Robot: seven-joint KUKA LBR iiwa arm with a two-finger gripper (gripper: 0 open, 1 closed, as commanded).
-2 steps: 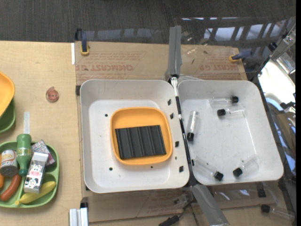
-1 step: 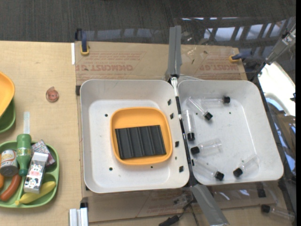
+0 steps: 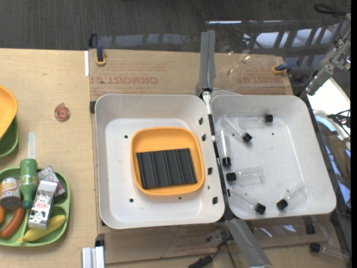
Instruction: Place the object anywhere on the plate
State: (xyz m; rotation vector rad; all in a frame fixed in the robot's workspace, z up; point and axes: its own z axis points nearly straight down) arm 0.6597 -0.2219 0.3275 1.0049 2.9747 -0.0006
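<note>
An orange plate (image 3: pixel 166 134) with rounded corners lies in the middle of the left white bin (image 3: pixel 111 149). A black ridged rectangular object (image 3: pixel 167 168) rests flat on the plate and covers most of its floor. In the right white bin (image 3: pixel 312 149) lie several clear vials with black caps, such as one near the divider (image 3: pixel 224 144), one at the top (image 3: pixel 256 119) and one at the bottom right (image 3: pixel 293 196).
A green tray of toy food (image 3: pixel 33 208) and a yellow bowl (image 3: pixel 5 113) sit on the wooden table at the left, with a small pink piece (image 3: pixel 62 113) nearby. Cardboard (image 3: pixel 145 71) lies behind the bins. A metal frame (image 3: pixel 329 60) stands at the top right.
</note>
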